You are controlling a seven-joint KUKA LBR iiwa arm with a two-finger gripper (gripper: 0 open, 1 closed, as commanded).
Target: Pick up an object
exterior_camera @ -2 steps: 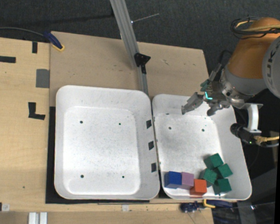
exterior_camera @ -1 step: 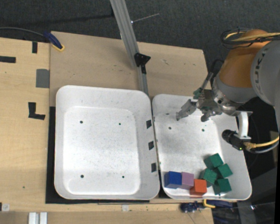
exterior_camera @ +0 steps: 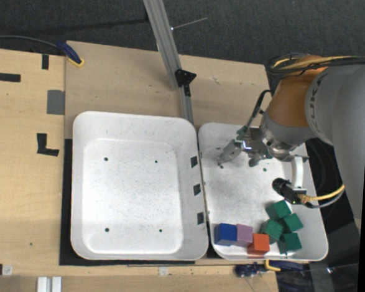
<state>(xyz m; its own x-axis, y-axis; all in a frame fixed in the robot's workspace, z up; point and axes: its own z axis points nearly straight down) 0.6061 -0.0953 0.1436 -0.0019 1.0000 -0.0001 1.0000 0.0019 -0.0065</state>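
Gripper (exterior_camera: 237,153) hangs over right bin's (exterior_camera: 229,195) far end, near its left rim; cannot tell its state. Blue block (exterior_camera: 226,233), purple block (exterior_camera: 244,234), orange block (exterior_camera: 260,242) line the near edge; green blocks (exterior_camera: 283,225) cluster at near-right corner. Left bin (exterior_camera: 81,166) adjoins.

The grey arm reaches in from the right, its claw (exterior_camera: 237,153) pointing left, fingers parted.

The arm (exterior_camera: 326,102) is cut off by the right edge of the picture. It covers the far right corner of the right bin (exterior_camera: 229,189). The green blocks (exterior_camera: 284,225) overlap, so their number is unclear.
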